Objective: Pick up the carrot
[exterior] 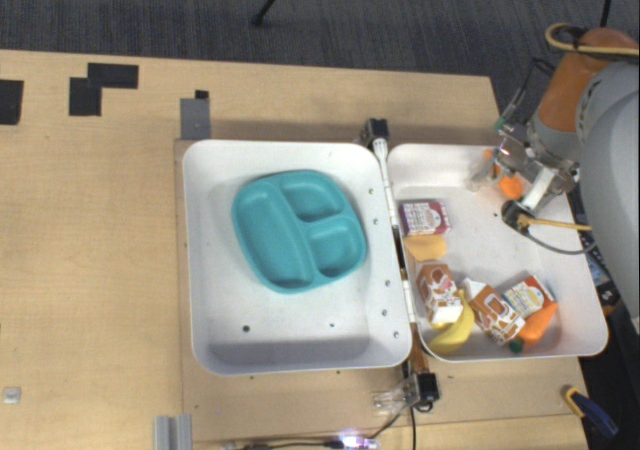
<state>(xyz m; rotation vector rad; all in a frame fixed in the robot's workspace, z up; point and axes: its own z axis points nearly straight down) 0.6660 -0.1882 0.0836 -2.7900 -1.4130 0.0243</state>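
Carrot count—one (right bin); gripper clasps a small orange piece.

Honestly can't read any text here. The snack packets in the lower right of the frame have printed labels, but they're too blurry for me.
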